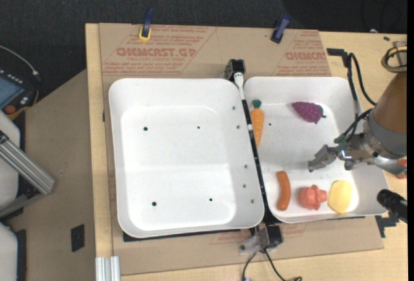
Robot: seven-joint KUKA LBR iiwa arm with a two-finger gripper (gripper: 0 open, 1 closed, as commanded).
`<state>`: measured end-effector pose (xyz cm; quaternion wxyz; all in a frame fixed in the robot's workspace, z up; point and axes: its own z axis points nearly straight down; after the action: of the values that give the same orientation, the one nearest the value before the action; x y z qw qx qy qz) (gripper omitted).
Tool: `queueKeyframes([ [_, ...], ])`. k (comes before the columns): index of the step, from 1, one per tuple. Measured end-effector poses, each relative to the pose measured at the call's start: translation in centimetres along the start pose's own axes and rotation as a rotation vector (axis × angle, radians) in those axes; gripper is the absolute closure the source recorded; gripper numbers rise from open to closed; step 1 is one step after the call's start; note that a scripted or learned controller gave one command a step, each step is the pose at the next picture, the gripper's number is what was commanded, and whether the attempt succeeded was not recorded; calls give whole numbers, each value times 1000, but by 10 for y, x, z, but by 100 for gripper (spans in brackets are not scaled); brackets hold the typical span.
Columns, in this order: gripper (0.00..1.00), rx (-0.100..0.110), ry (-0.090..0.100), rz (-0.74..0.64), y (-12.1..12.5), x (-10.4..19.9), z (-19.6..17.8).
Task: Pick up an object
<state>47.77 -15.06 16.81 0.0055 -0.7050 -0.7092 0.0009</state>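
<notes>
Nearest the lens, the grey arm (388, 119) is seen reaching in from the right, over the right bin (291, 83). Its claw (321, 160) is hung low over the middle of that bin, pointed left. Whether the claw is spread or pressed together cannot be told; nothing is seen gripped in it.

Candidate objects are all located in the right bin:
- yellow lemon (341, 196), just below the claw, near the bin's front edge
- red toy (312, 197), touching or just beside the lemon on its left
- orange-red sausage (283, 190), lying lengthwise, left of the red toy
- purple grapes (308, 111), above the claw, toward the back wall, well apart from the front group
- carrot (257, 124), laid along the left wall, green top toward the back

Left bin (174, 157) is set touching the right one. Both are borne by a cardboard-covered desk (194, 46), with two blue clamps (147, 24) noted on the back edge.
</notes>
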Motion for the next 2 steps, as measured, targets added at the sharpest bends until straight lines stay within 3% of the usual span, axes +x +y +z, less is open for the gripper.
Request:
queueKeyframes([
  [1,0,-17,-14,11,1,-70,-75],
  [2,0,-28,-15,2,56,-73,-207],
])
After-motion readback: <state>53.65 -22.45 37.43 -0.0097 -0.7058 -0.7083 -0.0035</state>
